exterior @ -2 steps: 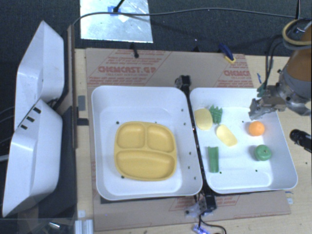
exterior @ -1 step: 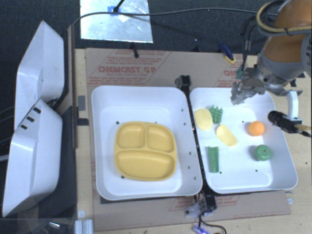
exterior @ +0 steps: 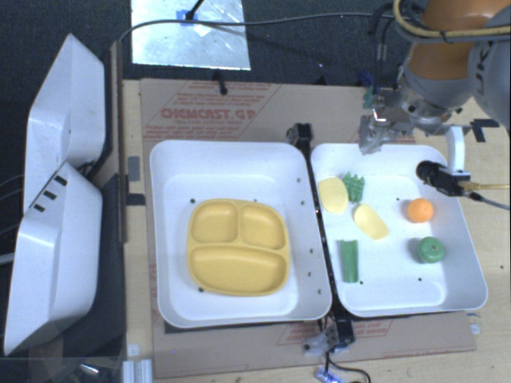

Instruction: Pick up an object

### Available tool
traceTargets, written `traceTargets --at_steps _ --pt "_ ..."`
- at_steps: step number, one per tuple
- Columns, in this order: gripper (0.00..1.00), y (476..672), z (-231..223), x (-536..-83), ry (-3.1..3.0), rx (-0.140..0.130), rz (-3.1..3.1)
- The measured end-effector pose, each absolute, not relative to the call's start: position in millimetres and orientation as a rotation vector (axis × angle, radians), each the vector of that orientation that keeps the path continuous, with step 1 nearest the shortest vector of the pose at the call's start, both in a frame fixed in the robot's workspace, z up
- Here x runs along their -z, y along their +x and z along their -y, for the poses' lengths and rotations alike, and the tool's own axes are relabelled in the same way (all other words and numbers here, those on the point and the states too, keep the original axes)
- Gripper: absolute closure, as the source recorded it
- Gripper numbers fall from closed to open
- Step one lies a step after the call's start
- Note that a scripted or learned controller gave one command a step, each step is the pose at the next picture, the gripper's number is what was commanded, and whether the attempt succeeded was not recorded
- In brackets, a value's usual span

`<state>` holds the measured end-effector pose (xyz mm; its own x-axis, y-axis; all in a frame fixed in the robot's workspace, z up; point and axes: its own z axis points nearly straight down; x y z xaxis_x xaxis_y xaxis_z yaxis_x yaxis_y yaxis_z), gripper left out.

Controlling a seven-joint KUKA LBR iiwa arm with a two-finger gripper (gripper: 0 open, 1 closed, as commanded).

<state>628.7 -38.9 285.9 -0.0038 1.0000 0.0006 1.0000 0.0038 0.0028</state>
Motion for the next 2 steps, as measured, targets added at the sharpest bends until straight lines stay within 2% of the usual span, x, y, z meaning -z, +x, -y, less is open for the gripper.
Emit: traceTargets --at_steps 1,2 --pt "1.0 637.2 7 -303 2.217 -0.003 -2.224" --pt "1.0 665.2 -35 -312 2.217 -0.003 -2.225"
